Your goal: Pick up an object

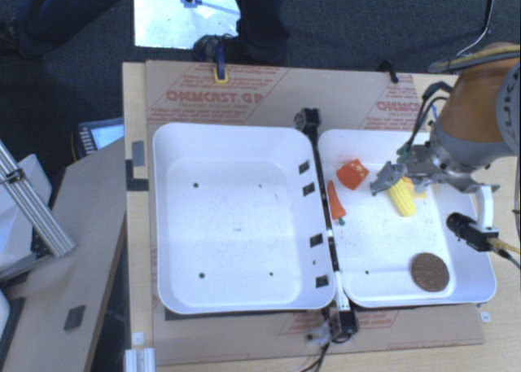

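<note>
In the right bin (376,242) lie a yellow corn-like piece (403,198), a red-orange chunk (352,173), a thin orange stick (335,202) against the bin's left wall, and a brown round disc (429,272) near the front right corner. My gripper (389,177) hangs low over the right bin, just above and left of the yellow piece and right of the red-orange chunk. Its grey body covers the yellow piece's upper end, so I cannot say whether they touch.
The left bin (236,224) sits beside the right one, with a black clip strip (313,199) along their shared wall. The arm's orange band (476,106) and a black cable fitting (468,230) hang over the right bin's right side. Cardboard (228,94) lies under both bins.
</note>
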`<action>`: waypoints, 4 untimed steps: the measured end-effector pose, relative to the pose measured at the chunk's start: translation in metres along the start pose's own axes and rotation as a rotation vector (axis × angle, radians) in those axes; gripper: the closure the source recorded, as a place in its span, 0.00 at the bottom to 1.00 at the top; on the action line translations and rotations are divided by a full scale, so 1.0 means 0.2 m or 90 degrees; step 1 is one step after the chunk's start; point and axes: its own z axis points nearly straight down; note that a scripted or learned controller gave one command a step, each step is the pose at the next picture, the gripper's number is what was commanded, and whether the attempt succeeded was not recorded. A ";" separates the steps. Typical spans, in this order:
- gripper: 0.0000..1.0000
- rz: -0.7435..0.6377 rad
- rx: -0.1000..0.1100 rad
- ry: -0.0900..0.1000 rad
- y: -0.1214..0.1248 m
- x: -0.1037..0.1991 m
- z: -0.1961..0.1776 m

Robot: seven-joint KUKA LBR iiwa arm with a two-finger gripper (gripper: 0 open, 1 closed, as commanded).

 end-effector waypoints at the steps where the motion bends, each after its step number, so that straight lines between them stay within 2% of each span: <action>1: 0.00 0.003 -0.007 -0.002 -0.10 -0.15 -0.68; 2: 0.00 0.006 0.007 0.001 -0.23 -0.48 -0.18; 3: 0.00 -0.003 0.006 0.003 -0.09 -0.29 0.30; 4: 0.00 0.002 0.000 -0.001 -0.01 -0.47 0.10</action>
